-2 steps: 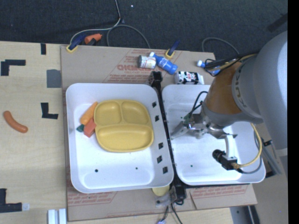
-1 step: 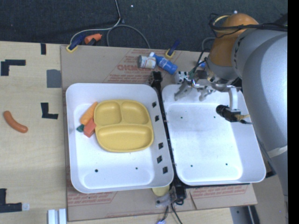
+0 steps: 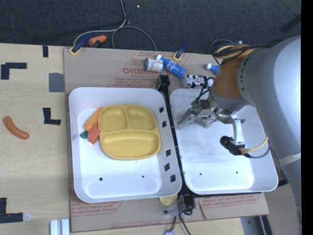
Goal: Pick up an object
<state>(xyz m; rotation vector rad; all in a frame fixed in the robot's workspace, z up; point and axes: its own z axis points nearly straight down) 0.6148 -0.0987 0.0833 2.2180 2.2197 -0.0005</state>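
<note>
The arm reaches over the right bin, its tool low near that bin's upper left corner; whether the tool is wide, narrow or holding anything cannot be told. In the left bin lies a yellow divided plate, with an orange carrot touching its left edge.

Even, soft overhead light; modest sharpness.

The white bins read bright without harsh glare, shadows under the yellow tray faint and short. The arm looks slightly soft, perhaps from motion. The dark floor at top loses detail, and small items appear grainy.
</note>
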